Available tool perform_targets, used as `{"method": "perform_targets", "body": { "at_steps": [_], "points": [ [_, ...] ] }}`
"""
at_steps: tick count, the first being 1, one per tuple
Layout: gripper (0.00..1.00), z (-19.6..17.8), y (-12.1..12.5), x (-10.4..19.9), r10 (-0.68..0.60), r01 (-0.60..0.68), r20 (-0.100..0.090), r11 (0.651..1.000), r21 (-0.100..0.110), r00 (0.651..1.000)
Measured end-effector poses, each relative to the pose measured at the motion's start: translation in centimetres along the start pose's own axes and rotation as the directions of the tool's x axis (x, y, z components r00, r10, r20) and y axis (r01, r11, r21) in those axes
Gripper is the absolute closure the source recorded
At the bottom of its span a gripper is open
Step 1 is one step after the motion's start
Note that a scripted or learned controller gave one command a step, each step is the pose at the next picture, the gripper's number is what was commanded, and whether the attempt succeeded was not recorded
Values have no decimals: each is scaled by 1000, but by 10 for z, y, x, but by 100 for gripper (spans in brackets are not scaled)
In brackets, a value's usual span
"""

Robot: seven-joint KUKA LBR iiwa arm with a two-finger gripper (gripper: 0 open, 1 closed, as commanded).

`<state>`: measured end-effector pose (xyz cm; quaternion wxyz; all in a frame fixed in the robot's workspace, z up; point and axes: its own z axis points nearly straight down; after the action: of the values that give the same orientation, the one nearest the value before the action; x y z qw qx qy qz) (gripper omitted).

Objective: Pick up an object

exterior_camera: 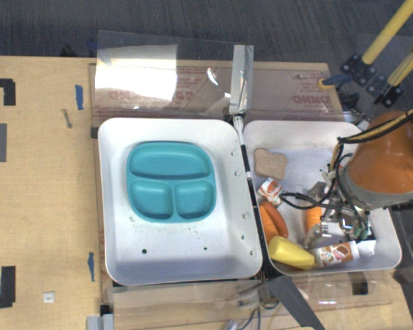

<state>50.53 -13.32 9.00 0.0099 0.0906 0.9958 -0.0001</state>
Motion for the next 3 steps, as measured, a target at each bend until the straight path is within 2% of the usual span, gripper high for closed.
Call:
{"method": "perform_targets", "body": {
  "at_steps": [1, 2, 3],
  "points": [
    [100, -12, 1, -3, -3, 3, 8, 1000, 0, 1000],
    [100, -19, 14, -67, -9, 9, -13, 1000, 0, 1000],
    [100, 0, -6, 20, -301, 301, -4, 954, -1, 954]
  ]
}}
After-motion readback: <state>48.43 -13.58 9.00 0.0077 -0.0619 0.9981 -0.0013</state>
